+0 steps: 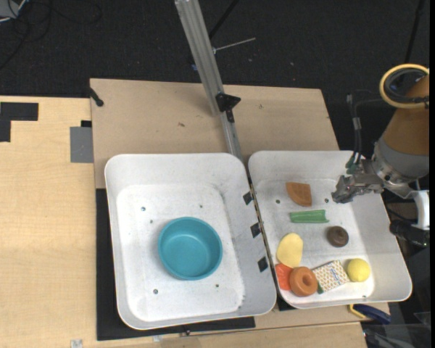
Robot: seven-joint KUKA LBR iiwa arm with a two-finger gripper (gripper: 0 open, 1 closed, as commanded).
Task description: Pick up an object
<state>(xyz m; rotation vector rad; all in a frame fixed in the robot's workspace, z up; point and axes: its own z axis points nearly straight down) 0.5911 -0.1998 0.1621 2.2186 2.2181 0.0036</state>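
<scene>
The right bin point(391, 267) holds several small objects: an orange-brown wedge point(299, 192), a green stick point(308, 216), a dark brown round piece point(338, 236), a yellow lumpy piece point(291, 249), an orange ring point(303, 280), a patterned white block point(330, 275) and a yellow ball point(358, 270). My gripper point(344, 191) hangs over the bin's upper right part, to the right of the wedge and above the brown piece. Nothing shows between its fingers.
The left bin point(130, 180) holds a teal bowl point(190, 247). A metal rail point(206, 64) slants down toward the gap between the bins. The arm point(406, 136) comes in from the right over the bin's edge. Tan bench surface lies to the left.
</scene>
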